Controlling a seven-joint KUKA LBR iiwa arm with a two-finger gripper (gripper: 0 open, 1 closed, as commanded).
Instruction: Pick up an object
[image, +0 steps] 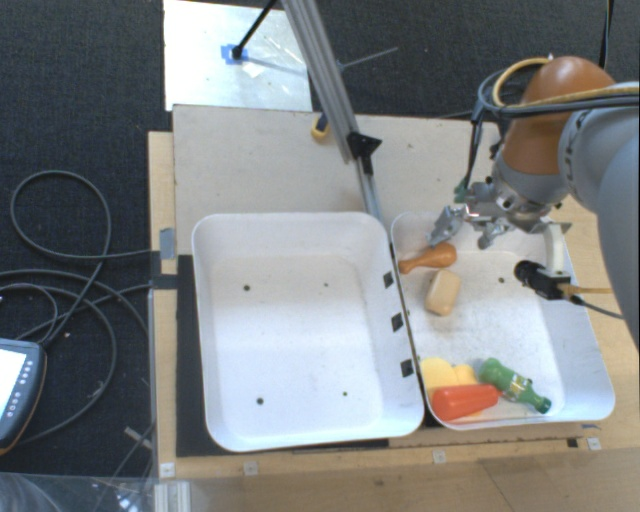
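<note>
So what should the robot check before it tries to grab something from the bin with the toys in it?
1. Things to pick in the right white bin: ok. A brown drumstick-shaped toy, a tan block, a yellow toy, a red-orange carrot-like toy and a green bottle lie there.
2. Pincer above that bin: ok, it hangs near the far edge, close to the drumstick toy.
3. Pincer open: cannot tell.
4. Nearest target free of neighbours: ok, the drumstick toy lies apart from the tan block.
5. Front pile easy to grab: not ok, the yellow toy, carrot-like toy and bottle crowd together.
</note>
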